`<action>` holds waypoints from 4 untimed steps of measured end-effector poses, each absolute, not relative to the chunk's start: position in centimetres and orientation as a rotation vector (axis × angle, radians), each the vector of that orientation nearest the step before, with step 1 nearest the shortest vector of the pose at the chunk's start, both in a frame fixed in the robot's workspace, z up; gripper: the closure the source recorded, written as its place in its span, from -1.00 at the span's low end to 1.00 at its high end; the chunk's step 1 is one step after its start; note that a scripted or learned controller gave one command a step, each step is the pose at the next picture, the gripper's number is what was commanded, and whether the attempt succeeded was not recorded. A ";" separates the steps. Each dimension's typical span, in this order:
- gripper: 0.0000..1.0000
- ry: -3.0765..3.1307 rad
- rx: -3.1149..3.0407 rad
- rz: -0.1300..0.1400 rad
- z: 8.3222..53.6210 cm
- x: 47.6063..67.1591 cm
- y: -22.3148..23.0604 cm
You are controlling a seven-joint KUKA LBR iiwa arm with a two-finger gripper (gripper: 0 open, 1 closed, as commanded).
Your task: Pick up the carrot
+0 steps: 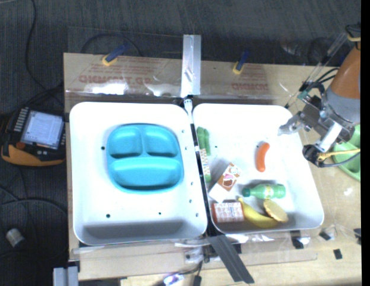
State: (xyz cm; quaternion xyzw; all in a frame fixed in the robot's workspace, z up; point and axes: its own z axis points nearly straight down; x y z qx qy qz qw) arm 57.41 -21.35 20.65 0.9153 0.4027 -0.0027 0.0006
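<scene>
The carrot (263, 156) is a short orange piece lying upright in the picture, in the middle of the right bin (244, 115). My gripper (299, 140) hangs over that bin's right rim, to the right of the carrot and a little above it, well apart from it. Its fingers stand open with nothing between them. The arm's orange band (350, 73) shows at the right edge.
Around the carrot lie a green cucumber (203, 140) by the left wall, a small carton (229, 177), a green bottle (265, 190), a banana (256, 216) and a red packet (227, 211). The left bin (89, 219) holds a blue divided plate (144, 158).
</scene>
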 end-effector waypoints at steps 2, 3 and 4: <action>-1.00 0.331 3.133 0.006 10.4 50.6 -21.7; -1.00 0.320 3.129 -0.009 13.1 48.3 -22.2; -1.00 0.686 3.094 0.015 9.1 49.0 -20.9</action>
